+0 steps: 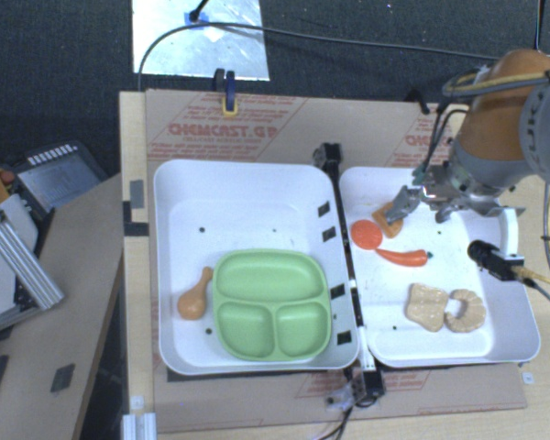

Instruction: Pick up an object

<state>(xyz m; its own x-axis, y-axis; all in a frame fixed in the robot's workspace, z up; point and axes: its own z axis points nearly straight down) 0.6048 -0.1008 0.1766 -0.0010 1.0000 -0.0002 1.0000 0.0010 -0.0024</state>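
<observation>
Dark carpet-looking floor up top, with a cardboard-covered surface [257,122] sitting on it and two white bins side by side. Left bin [179,246] has a green tray [270,302] with three compartments, plus a little tan drumstick [194,297] just beside the tray's left edge, touching it or nearly so.

Arm [513,122] comes in from the right, over the top right corner of the right bin [513,333]. The orange band is up top, the grey wrist is bent down and leftward, and the gripper [405,204] is low over the upper left part of that bin. Fingers are pointing down-left right at a small orange piece [388,220]. Honestly can't tell if the fingers are apart or together, it's just a grey blob at this angle, and I can't tell if they're touching that piece either.

The piece is partly covered by the gripper, so its shape is hard to make out. Just below it is a red disc [367,235], and next to that a red chili [403,257]. Lower down are two beige bread-ish pieces [445,308] touching each other.

Cables run off the arm, and a black part [489,258] sticks out near the bin's right wall. Grey box [60,177] at far left is cut off by the frame.
</observation>
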